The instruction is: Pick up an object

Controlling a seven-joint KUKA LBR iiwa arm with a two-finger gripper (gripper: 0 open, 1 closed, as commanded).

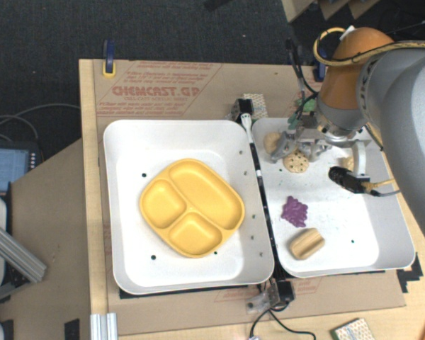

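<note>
I had the gripper (298,149) down in the far corner of the right bin (382,250), and I could not tell its state from up here. A round cookie (295,163) lay right at its tip, touching or nearly so, with a tan piece (272,143) just beside it at the bin wall. Nearer me in that bin sat a purple grape bunch (294,211) and a bread roll (306,244). The left bin (120,190) held a yellow divided tray (190,207), upright.
</note>
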